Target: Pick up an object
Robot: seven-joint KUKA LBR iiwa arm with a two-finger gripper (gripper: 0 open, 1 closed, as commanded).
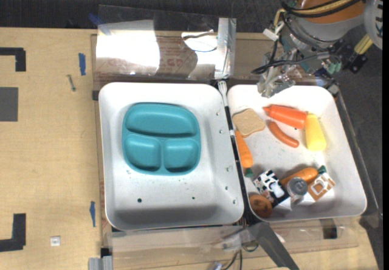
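Pincer (275, 82) poised at the right bin's (347, 159) far rim, nothing picked yet.
Nearest that rim's opposite edge, a cluttered toy heap (290, 187); mid-bin, 1 bread slice (248, 121); farther, an orange carrot (285, 115) just below the pincer, which carries nothing visible; its opening I cannot tell. Descending here risks clipping the rim or sliding off the carrot.

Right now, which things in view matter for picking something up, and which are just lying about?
For the job: hand, carrot, sausage, bread, yellow piece, right bin.
Lying about: teal tray, left bin.
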